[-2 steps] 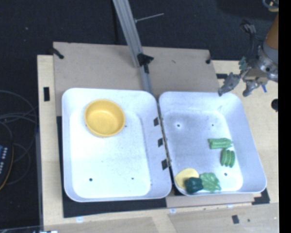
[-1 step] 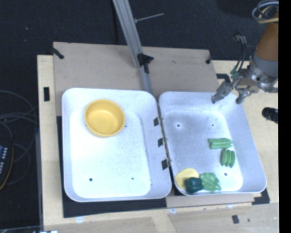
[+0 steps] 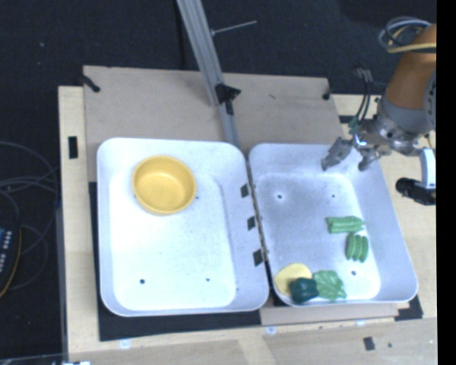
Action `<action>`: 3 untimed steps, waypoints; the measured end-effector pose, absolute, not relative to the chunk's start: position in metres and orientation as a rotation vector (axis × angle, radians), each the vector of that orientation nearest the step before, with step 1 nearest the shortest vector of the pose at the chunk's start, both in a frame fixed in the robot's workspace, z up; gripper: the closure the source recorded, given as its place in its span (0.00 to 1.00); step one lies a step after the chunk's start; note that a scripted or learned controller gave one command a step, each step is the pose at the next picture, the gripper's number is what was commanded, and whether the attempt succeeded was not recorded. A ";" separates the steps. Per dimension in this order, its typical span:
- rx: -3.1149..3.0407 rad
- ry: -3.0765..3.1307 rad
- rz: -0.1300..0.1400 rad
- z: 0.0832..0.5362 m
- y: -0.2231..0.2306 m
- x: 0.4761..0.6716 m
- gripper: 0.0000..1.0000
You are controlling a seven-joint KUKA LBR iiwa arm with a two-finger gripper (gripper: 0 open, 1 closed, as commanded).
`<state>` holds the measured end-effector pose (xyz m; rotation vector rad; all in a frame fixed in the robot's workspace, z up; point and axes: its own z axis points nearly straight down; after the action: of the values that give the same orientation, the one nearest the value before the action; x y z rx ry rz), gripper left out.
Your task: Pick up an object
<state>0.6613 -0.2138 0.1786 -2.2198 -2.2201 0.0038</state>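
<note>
My gripper [image 3: 349, 158] hangs open over the far right corner of the right bin [image 3: 304, 192], its two fingers spread with nothing between them. In that bin's near half lie a light green piece [image 3: 343, 223] and a darker green pod [image 3: 356, 246] to the right. At the front edge sit a yellow piece [image 3: 290, 274], a dark green pepper-like thing [image 3: 303, 289] and a leafy green piece [image 3: 330, 283], close together. All of them lie well in front of the gripper.
The left bin [image 3: 175, 242] holds a yellow bowl [image 3: 164, 184] in its far left part. A grey metal post [image 3: 205, 52] rises at the back between the bins. A black-handled part [image 3: 414, 191] sticks out at the right edge.
</note>
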 end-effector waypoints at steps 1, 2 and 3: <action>-2.220 -2.220 0.004 0.136 -0.215 0.665 0.00; -2.223 -2.225 0.000 0.149 -0.216 0.666 1.00; -2.224 -2.225 -0.005 0.194 -0.211 0.666 1.00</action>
<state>0.6662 -0.2106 0.1942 -2.2238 -2.2247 -0.0048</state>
